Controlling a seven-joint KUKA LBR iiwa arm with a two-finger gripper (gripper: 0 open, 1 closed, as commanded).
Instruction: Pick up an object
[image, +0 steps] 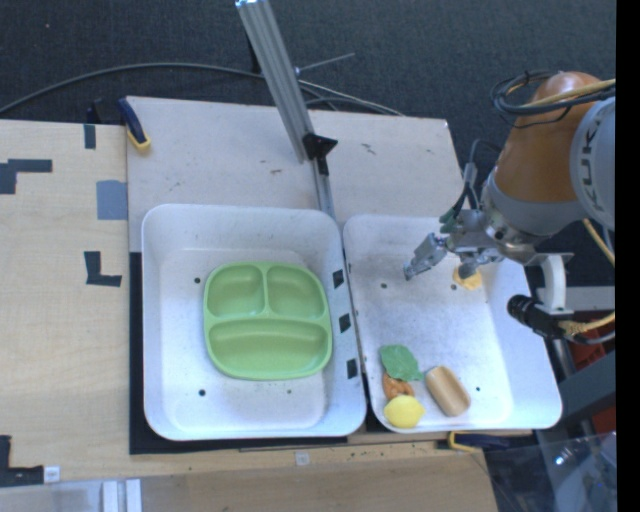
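Nothing picked yet. Hand (432, 254) hovers over the far part of the right bin (520, 400), fingers spread, nothing between them. Candidates cluster at the bin's near edge, well apart from it: green leaf (400, 359), carrot (397, 385), lemon (403, 411), bread roll (447, 389). Small yellow piece (469, 279) lies just beside the hand. Left bin (170, 400) carries a green divided plate (267, 320). Path looks clear.
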